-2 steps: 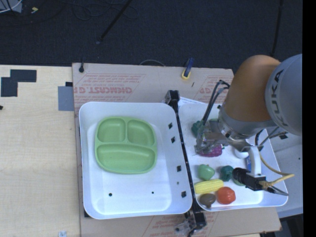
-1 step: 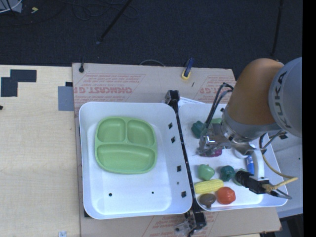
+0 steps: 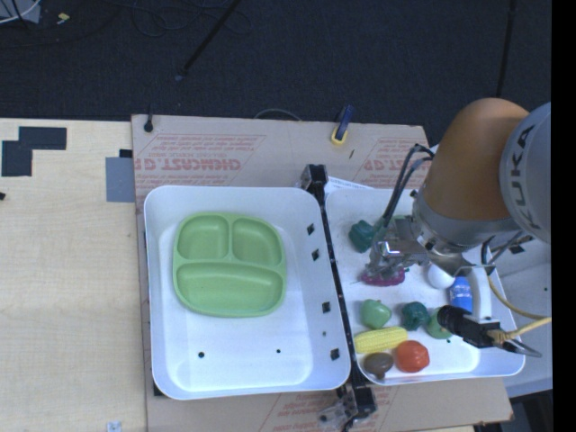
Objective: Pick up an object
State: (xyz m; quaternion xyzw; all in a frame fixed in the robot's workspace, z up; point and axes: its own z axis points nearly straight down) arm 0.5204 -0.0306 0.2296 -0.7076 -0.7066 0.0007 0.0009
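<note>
Camera view: gripper (image 3: 387, 257) sits low in the right bin (image 3: 346, 219), right over a flat purple piece (image 3: 384, 278) at the bin's ctr. Fingers' spread: can't tell. Piece looks light, thin, prob. slippery; pinch across its edge.

Right bin (image 3: 493, 354) contents: teal object (image 3: 362, 234) near top; flat purple piece (image 3: 384, 278) mid-bin; green lump (image 3: 375, 313), dark teal piece (image 3: 415, 314); yellow corn cob (image 3: 380, 339) lying flat; brown item (image 3: 378, 364) touching red tomato (image 3: 411, 356) at front edge.
</note>
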